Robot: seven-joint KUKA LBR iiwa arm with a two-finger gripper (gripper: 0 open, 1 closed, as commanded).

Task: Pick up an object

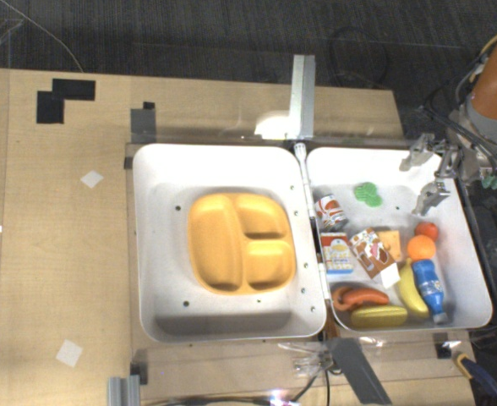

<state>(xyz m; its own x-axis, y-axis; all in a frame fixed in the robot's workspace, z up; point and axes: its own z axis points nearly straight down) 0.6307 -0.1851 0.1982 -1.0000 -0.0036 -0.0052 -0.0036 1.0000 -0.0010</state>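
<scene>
My gripper (427, 176) hangs over the far right part of the right bin (341, 163), open, with nothing between its fingers. Below and beside it lie a small red tomato (427, 230) and an orange (421, 247). A green leafy piece (367, 194) sits to its left. Toward the bin's middle are a small can (330, 212), a blue-and-white carton (338, 255) and a red-patterned carton (372, 251). Along the near side lie a banana (411, 291), a blue bottle (430, 288), a hot dog (361, 295) and a yellow-green oblong (379, 315).
The left bin (155, 227) holds a yellow divided tray (238, 240). A metal post (303, 96) stands behind the wall between the bins. The arm's orange band (495, 87) is at the right edge. Black markers (62, 98) lie on the wooden bench at left.
</scene>
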